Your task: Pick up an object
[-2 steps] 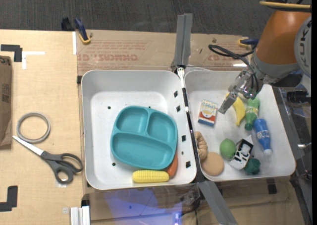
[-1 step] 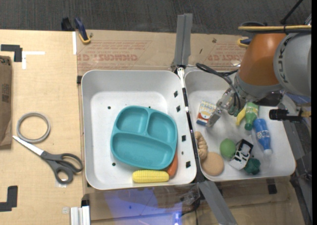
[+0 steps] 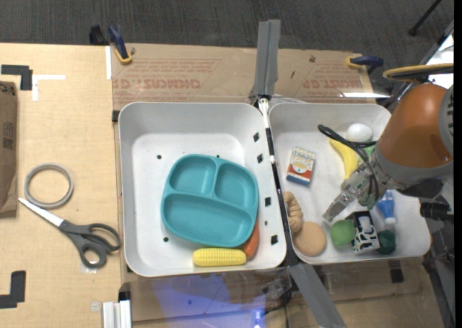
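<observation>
My gripper (image 3: 345, 202) hangs low over the right bin (image 3: 317, 113), in its front half. It sits just above a green ball (image 3: 343, 233) and right of a tan round object (image 3: 311, 239). A yellow banana (image 3: 345, 157) and a white egg-like ball (image 3: 359, 132) lie behind it. A small red, white and blue box (image 3: 301, 166) lies to its left. A black and white object (image 3: 366, 234), a blue bottle (image 3: 387, 208) and a dark green thing (image 3: 388, 241) crowd the front right corner. I see nothing held.
The left bin (image 3: 137, 175) holds a teal divided plate (image 3: 211, 200), a corn cob (image 3: 219, 256) and an orange-red piece (image 3: 252, 242). A brown lumpy object (image 3: 293, 209) lies by the divider. Scissors (image 3: 79, 231) and a tape roll (image 3: 48, 184) lie on the bench at left.
</observation>
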Robot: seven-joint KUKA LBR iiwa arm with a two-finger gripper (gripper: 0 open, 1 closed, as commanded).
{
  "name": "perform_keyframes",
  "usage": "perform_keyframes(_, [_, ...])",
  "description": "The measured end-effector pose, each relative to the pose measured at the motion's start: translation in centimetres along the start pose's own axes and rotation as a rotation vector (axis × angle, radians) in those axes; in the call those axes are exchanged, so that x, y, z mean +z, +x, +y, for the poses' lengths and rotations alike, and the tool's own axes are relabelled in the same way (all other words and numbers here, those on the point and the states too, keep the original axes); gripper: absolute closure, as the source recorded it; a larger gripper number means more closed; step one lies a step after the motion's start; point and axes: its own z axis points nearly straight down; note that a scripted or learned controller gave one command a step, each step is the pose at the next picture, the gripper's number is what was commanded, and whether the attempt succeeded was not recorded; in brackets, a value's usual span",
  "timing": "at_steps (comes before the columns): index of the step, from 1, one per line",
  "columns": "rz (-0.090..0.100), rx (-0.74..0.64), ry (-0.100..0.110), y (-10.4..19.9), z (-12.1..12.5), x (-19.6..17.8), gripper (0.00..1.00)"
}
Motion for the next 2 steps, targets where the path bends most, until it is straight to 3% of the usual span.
perform_keyframes(1, [-0.002,0.099,-0.001,-8.6,6.0,-0.1,0.00])
perform_keyframes(2, [0.005,0.247,-0.001,-4.4,-2.4,0.0,0.00])
